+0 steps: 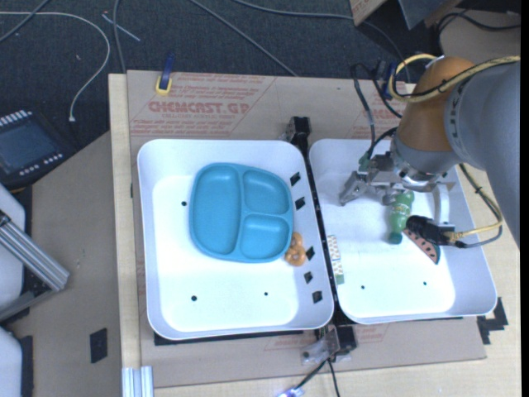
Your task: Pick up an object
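Observation:
A small green bottle-shaped object [401,213] lies in the right bin [372,300], near its middle. My gripper [369,192] hangs over the upper left part of that bin, just left of the green object. It is open, its two grey fingers splayed with only white bin floor between them. A dark reddish-brown strip [430,247] lies right of the green object, partly under the wrist hardware. In the left bin [223,304] a blue divided plate [241,212] lies flat, with a small tan-orange object [295,251] at its lower right edge.
The grey arm with its orange band [438,77] comes in from the upper right over the right bin's far corner. A black-clipped divider [312,213] separates the two bins. Cables run across the dark floor behind the bench.

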`<state>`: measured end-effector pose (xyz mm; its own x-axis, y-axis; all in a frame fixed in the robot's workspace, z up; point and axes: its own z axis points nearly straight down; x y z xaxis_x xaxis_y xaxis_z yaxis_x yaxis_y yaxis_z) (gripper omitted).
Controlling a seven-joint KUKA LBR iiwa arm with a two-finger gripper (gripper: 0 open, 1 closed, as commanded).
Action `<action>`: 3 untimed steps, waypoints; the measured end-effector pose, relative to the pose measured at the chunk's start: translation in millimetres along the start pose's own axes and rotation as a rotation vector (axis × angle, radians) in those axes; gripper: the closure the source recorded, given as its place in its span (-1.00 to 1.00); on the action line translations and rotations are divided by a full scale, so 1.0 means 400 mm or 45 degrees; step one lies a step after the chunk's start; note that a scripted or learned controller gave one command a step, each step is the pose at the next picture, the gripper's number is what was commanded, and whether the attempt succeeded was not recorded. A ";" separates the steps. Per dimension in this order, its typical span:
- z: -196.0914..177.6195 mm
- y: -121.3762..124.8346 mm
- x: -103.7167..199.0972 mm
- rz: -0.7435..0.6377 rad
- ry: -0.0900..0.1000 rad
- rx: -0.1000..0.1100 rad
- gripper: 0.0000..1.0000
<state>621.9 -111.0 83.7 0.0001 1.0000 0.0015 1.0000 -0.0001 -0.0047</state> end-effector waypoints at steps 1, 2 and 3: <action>-0.033 0.004 0.000 0.000 0.000 -0.006 1.00; -0.184 0.025 0.015 -0.002 -0.003 -0.016 1.00; -0.320 0.028 0.016 -0.001 -0.003 -0.014 1.00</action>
<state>633.5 -104.9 211.7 -0.0011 1.0000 -0.0006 1.0000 0.0011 0.0064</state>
